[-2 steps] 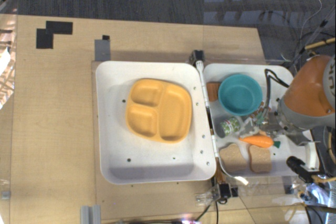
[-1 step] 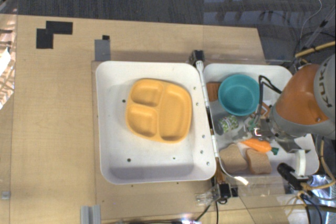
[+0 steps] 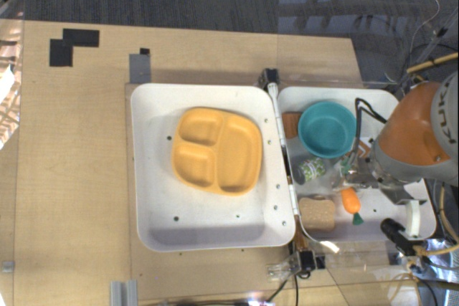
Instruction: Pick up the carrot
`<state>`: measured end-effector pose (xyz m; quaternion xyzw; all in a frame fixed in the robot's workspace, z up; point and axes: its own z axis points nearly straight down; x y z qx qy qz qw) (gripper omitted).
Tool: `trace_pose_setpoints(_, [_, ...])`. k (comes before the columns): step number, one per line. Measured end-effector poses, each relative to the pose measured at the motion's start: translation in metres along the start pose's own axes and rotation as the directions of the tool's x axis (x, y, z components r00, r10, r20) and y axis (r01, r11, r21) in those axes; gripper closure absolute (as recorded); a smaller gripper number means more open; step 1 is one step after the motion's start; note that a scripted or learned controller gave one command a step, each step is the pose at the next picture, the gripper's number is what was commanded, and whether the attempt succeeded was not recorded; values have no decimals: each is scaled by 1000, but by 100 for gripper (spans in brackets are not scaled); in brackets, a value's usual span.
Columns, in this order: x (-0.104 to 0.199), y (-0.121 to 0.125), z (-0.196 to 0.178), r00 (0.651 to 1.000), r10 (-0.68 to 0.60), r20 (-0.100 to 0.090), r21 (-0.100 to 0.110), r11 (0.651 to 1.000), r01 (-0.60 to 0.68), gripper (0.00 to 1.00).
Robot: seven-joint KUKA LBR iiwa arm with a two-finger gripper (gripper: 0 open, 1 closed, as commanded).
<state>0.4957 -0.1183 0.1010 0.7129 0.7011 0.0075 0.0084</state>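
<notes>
The tool [image 3: 356, 179] hangs low in the right bin [image 3: 391, 102], just above and to the left of the carrot [image 3: 350, 201]; its state I cannot tell, since the wrist and orange band crowd over it. The carrot lies on the bin floor near the front, its green tip pointing toward the front right, and nothing shows it as gripped.

The main risk, as I judge it, is a close that lands off-centre: the tool sits nearer the carrot's blunt end than its middle, so a pinch there could squirt the tapered body sideways or tip it out on the lift. Crowding adds to that. A tan block [image 3: 318, 213] lies just beside the carrot, a small green-speckled piece [image 3: 311, 169] near it, and the teal bowl [image 3: 327, 128] stands close behind; any could be bumped. The left bin holds a yellow divided plate [image 3: 216, 150], well apart.
</notes>
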Motion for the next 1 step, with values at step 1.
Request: trace_pose_setpoints(1, [102, 1, -87, 995, -95, -8, 11, 995, 95, 100])
